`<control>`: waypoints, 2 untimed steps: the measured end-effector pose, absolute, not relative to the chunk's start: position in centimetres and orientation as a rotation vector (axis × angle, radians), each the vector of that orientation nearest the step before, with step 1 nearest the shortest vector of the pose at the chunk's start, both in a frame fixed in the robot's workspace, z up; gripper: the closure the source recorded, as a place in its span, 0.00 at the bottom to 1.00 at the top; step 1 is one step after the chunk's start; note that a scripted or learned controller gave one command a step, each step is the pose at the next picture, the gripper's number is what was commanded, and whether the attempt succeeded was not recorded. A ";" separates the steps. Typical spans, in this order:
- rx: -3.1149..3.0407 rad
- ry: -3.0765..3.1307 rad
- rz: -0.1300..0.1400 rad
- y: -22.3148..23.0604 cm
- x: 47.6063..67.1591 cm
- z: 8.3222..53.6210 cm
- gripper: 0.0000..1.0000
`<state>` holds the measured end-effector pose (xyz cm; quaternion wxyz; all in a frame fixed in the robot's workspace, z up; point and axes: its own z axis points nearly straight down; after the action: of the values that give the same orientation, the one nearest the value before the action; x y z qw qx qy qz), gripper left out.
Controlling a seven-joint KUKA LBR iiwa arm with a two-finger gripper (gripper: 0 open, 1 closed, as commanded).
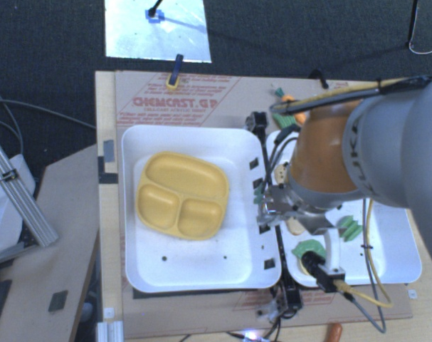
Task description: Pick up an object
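A yellow three-compartment tray [182, 194] lies in the left white bin [159, 269]. In the right white bin [397, 262] lie a green ring-shaped piece [308, 250], a small green ridged piece [349, 228] and a pale beige item [295, 226] half under the arm. The grey arm with its orange band [322, 155] hangs over the right bin's left part and hides the gripper beneath it.
A cardboard sheet [176, 100] lies under the bins, with a blue and yellow tool [175, 72] at its far edge. Cables and a yellow cord [369, 291] run along the arm near the front. A metal frame [16, 191] stands at the left.
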<state>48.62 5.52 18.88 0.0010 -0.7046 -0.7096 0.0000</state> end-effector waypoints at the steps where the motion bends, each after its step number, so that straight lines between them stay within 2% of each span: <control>1: -2.214 -2.232 -0.006 10.7 52.9 18.4 1.00; 2: -2.215 -2.228 -0.004 11.0 49.5 22.6 1.00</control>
<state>49.47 11.00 22.65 -0.0001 -0.7049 -0.7093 -0.0013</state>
